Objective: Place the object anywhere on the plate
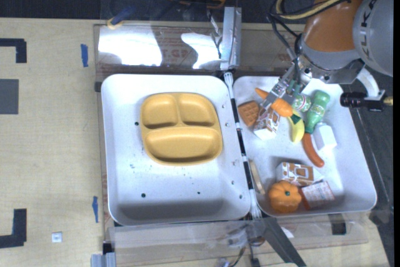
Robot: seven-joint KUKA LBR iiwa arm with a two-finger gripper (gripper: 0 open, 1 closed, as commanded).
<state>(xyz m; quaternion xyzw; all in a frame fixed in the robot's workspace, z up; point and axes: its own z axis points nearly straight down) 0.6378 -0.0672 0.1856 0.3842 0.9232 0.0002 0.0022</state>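
Note:
A yellow divided plate [181, 127] lies in the left bin [125, 184], toward its far side. My gripper [275, 104] reaches down into the far left part of the right bin [356, 178], among a cluster of toy foods. Its tip is right over an orange carrot [283, 108] and a small printed carton [267, 124]. A brown waffle [249, 112] lies just left of it. The tip is partly hidden among these items, and I see nothing clearly held.
Also in the right bin are a green bottle [317, 106], a yellow banana [297, 130], a red sausage [314, 151], a white block [325, 136], a juice carton [295, 172], an orange fruit [285, 196] and a packet [319, 192]. A ridge [237, 134] separates the bins.

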